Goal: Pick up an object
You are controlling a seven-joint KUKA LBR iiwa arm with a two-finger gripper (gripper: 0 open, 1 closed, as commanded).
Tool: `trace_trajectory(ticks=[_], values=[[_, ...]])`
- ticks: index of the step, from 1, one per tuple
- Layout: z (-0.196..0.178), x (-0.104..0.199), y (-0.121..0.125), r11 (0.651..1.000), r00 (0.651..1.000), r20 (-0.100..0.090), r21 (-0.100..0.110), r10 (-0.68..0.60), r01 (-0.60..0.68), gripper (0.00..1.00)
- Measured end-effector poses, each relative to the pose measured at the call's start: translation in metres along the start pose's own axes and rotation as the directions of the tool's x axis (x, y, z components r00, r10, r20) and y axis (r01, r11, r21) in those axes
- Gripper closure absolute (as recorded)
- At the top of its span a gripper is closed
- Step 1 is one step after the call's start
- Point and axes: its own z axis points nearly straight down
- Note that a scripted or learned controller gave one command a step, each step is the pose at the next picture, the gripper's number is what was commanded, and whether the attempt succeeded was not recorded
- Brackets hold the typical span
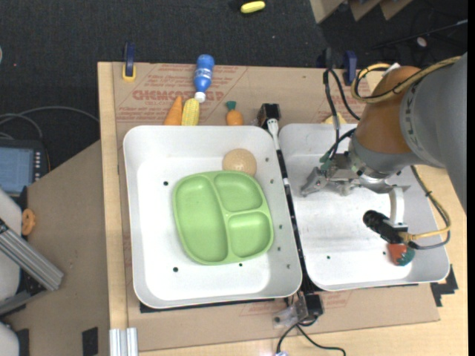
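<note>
Greens and whites over tan
A pale green tray (223,217) and beige ball (240,161) lie in the left white bin (148,221); the right white bin (349,265) holds a red-orange toy (401,254).

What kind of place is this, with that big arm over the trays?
Probably a robotics lab test bench: a grey arm reaches over two white bins, toy food like a corn cob lies about, and loose cables trail across.

Green tray (221,217) — smooth, probably plastic
</note>
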Motion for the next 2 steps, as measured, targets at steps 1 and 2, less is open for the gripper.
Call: trace_trajectory(ticks=[1, 2], values=[[0.0000, 0.0000, 0.0000, 1.000, 1.000, 0.000, 0.000, 0.000, 0.000, 0.00], [0.0000, 0.0000, 0.0000, 1.000, 1.000, 0.000, 0.000, 0.000, 0.000, 0.00]])
